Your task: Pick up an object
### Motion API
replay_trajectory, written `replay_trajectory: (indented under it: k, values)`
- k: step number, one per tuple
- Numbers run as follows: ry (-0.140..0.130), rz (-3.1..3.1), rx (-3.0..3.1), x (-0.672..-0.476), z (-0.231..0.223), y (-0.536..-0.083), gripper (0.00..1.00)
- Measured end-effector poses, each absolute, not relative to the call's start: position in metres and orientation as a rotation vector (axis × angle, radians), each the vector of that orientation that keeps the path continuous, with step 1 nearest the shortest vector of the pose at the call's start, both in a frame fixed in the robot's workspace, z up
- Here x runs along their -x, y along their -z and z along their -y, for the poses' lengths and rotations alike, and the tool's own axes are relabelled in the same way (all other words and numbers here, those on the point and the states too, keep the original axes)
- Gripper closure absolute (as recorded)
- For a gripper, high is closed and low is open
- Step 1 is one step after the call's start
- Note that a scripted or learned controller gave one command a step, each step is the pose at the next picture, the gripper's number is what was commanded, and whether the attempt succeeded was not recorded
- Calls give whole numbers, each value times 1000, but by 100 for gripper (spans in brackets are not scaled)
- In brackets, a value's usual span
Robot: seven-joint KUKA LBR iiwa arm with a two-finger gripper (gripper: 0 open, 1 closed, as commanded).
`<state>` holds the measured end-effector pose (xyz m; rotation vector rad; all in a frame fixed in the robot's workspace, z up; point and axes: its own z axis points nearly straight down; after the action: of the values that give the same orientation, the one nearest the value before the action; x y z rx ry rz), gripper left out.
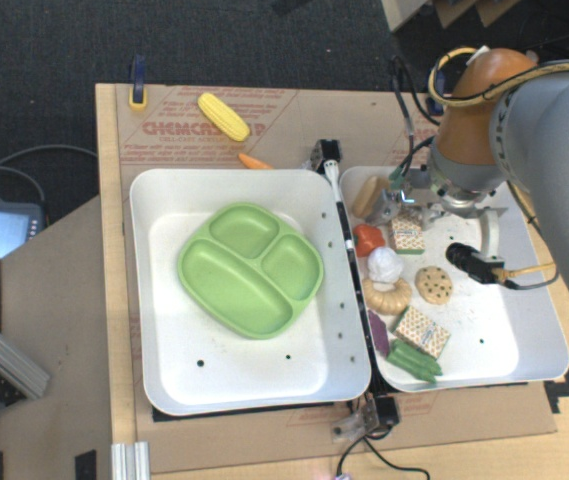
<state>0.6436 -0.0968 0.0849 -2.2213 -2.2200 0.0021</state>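
Note:
My gripper hangs over the back left part of the right bin, under the orange-banded wrist. Just in front of it lies a small patterned cracker. A tan bread roll lies to its left by the bin wall. Nearer the front are a red piece, a white garlic-like lump, a pale pastry ring, a round cookie, a second patterned cracker, a purple piece and a green vegetable. I see nothing held between the fingers.
The left bin holds a green divided plate. On the cardboard behind the bins lie a yellow corn cob and a small orange piece. The right half of the right bin is bare white floor.

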Motion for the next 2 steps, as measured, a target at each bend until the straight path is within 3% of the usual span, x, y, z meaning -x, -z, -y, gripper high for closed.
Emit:
replay_trajectory:
  k: [1,2]
  values:
    - [-2,2220,2221,-644,97,-85,0]
    - [-4,2218,2222,-629,93,-85,0]
